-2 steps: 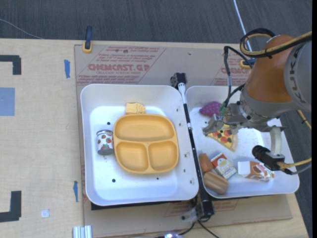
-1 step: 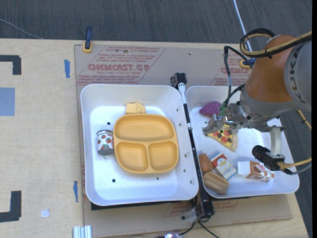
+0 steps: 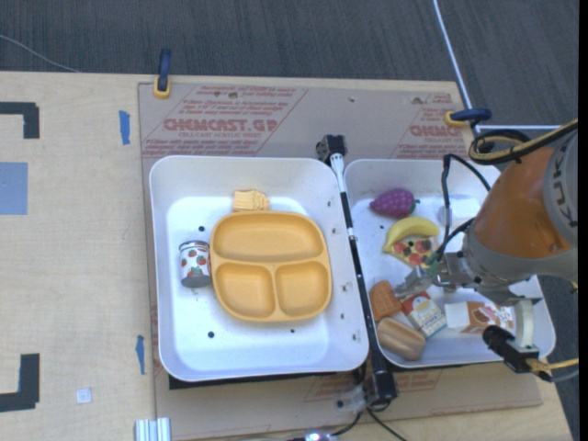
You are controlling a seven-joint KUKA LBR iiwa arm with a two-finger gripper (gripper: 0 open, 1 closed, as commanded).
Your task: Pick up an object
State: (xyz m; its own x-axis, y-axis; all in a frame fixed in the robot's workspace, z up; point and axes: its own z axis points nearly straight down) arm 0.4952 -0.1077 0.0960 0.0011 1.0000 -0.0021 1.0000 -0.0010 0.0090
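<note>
From the overhead camera I logged two shallow white bins side by side on a brown board clamped to the bench. The left bin point(image 3: 170, 246) held a yellow three-compartment plate point(image 3: 271, 265) near its centre, with nothing visible in its sections; a small can with a red-spotted label point(image 3: 194, 264) stood just beside the plate's left edge, and a small pale yellow item point(image 3: 250, 200), too blurred to name, lay touching the plate's far rim. The right bin point(image 3: 363, 237) held the cluttered toy food. A purple bunch of grapes point(image 3: 393, 201) lay toward the far side, with a banana point(image 3: 411, 231) just below it and a pizza slice point(image 3: 415, 249) touching the banana's inner curve. At the near left of that bin I noted a brown waffle-like piece point(image 3: 383, 299) and, just beneath it, a tan bread roll point(image 3: 401, 338). A small carton with a white and red label point(image 3: 425, 314) sat between the roll and a white block point(image 3: 457, 316), and an orange-and-white packet point(image 3: 491, 317) lay further right. The arm point(image 3: 524, 219) reached in from the right over this bin, its orange band prominent, and the gripper point(image 3: 424, 275) hung low among the pizza slice, waffle-like piece and carton. I could not tell whether the fingers were apart or together, nor whether they touched any item. A black part of the arm point(image 3: 501, 343) projected over the bin's near right corner.
</note>
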